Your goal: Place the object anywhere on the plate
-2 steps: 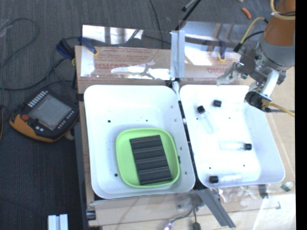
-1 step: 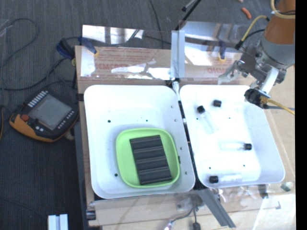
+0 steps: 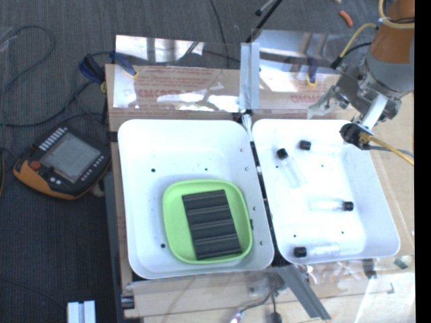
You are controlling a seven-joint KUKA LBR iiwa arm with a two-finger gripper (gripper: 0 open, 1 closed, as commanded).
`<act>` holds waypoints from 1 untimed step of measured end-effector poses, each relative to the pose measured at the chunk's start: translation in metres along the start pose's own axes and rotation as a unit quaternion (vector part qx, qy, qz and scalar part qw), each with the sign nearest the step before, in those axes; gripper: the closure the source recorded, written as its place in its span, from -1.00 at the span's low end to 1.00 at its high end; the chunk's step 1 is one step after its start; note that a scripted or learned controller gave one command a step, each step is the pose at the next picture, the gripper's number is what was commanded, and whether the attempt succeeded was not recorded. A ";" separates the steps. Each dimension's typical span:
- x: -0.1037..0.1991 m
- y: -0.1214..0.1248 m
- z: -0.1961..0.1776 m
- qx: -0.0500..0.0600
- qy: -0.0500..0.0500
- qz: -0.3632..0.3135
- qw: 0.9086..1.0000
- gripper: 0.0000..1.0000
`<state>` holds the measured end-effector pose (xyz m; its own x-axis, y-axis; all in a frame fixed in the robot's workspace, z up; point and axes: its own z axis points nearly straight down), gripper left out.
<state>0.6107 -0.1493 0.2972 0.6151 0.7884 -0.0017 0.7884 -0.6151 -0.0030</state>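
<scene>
1. Gripper (image 3: 328, 104): I see it at the far right corner of the right bin (image 3: 377, 180), above the back rim and well apart from everything lying in that bin. I cannot tell how far it is open. I see nothing in its hold.

2. Task item: a dark ridged block (image 3: 212, 224) lies flat on the green plate (image 3: 174, 210) in the left bin (image 3: 141, 160). It sits slightly right of the plate's centre, long side running front to back, within the rim.

3. Right bin contents: a clear vial with a black cap (image 3: 287, 165) near the left wall; a loose black cap (image 3: 305, 145) just beside it towards the back; a second capped vial (image 3: 330, 206) mid-bin, lying crosswise; a third capped vial (image 3: 315, 251) against the front wall.

4. Writing: the shiny back panel (image 3: 178, 79) behind the bins carries red print, too blurred for me to read. The teach pendant (image 3: 64, 163) on the floor at left shows a grey screen, with no legible text. I can read no brand or label on the vials, plate or block.
</scene>
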 end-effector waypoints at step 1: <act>0.015 0.010 0.005 -0.001 -0.001 0.010 1.000 -1.00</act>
